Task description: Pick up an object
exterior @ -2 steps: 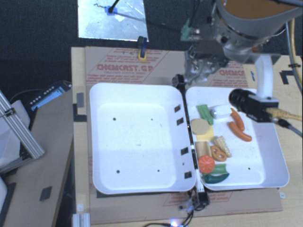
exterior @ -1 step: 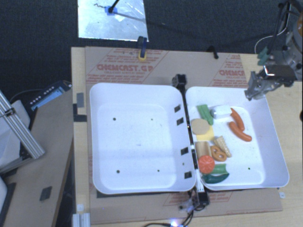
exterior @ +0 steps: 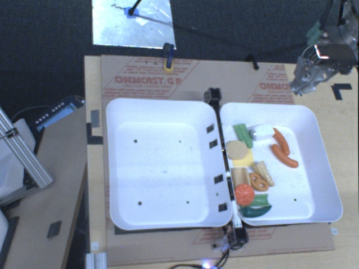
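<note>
Toys (exterior: 255,170) all sit in the right bin (exterior: 320,150), bunched near its left wall, while your gripper (exterior: 305,80) hangs above the bin's far right corner, finger state I can't tell, so pick looks not yet started.

The scene is being viewed by one camera, fixed high above the bench (exterior: 185,72) and looking down at a slant. Both white bins are being kept fully in frame, the left bin (exterior: 162,108) and the right bin (exterior: 314,128). The far bench edge and dark floor are being shown at the top, the near edge at the bottom. The view is being taken from moderately far.
</note>
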